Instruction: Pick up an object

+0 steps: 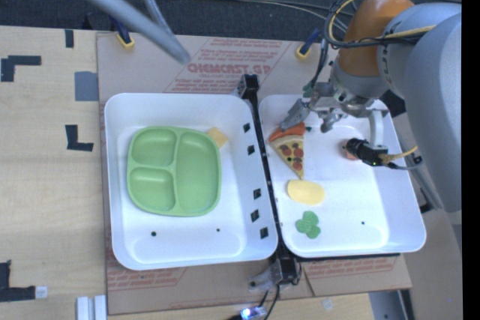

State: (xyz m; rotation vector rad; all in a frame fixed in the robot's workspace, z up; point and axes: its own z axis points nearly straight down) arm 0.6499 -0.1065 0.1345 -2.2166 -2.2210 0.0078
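Note:
My gripper (310, 121) hangs over the back left part of the right bin (390, 225), open, with nothing between its fingers. Its left finger (292, 117) points down at the crust end of a toy pizza slice (292, 151) lying near the bin's left wall. A yellow oval piece (306, 192) lies in front of the slice. Closer to the bin's front edge sits a small green leafy piece (307, 225). A small red-orange object (351, 150) rests to the right of the gripper, beside a black cable end.
The left bin (120, 236) holds a green divided plate (174, 170) and a small yellow chunk (217, 136) at the plate's back right. A black divider (259, 161) runs between the bins. The arm's grey body (427, 86) covers the right bin's back right.

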